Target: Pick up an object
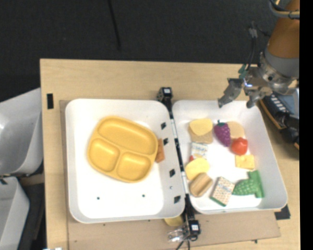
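Nearest the camera, along the front of the right bin [274, 191], I see a green toy [249, 185], a small patterned packet [222, 190] and a bread roll [200, 184] lying side by side. Just behind them sit a yellow wedge [196, 167], a yellow cracker-like square [245, 162] and a small white printed packet [199, 149]. Further back come a red tomato [239, 146], a purple bunch of grapes [223, 133] and a pale yellow cheese block [201, 128].

The left bin [78, 191] carries a yellow divided tray [122, 149], with an orange piece [159, 151] tucked against its right edge.

My pincer [239, 94] hangs over the far rim of the right bin, above the bench [120, 77], its two fingers spread apart and nothing between them.

The relation that matters: every candidate lies toward the camera from my pincer, down inside the bin. The grapes are the closest, just in front and slightly to the view's left of me, with their long axis running roughly near to far. The tomato sits a little beyond them, touching or almost touching a tan piece [235, 129] behind it. I judge the grapes the easiest reach: come forward, descend, and close across their narrow width.
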You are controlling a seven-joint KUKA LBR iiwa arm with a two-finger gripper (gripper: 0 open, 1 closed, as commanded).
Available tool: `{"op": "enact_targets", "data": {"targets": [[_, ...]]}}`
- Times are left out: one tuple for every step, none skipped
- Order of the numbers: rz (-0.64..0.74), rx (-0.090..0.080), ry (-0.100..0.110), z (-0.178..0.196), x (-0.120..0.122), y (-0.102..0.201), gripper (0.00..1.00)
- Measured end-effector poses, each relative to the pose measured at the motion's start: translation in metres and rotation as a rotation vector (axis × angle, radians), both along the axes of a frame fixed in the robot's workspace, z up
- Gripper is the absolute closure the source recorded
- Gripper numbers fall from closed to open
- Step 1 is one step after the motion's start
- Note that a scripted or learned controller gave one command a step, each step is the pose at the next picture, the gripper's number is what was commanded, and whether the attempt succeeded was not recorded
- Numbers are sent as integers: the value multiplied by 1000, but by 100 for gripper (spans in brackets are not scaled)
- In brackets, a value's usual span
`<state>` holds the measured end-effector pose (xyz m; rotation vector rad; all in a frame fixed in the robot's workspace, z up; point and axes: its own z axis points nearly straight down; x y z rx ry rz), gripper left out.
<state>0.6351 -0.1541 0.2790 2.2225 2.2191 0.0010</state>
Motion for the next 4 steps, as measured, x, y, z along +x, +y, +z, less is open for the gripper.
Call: {"op": "enact_targets", "data": {"targets": [[7,3,8,-34,-69,63,0],[3,-1,-1,-21,-65,59,100],[8,3,5,-45,-116,125,100],[10,4,1,-23,-146,187,100]]}}
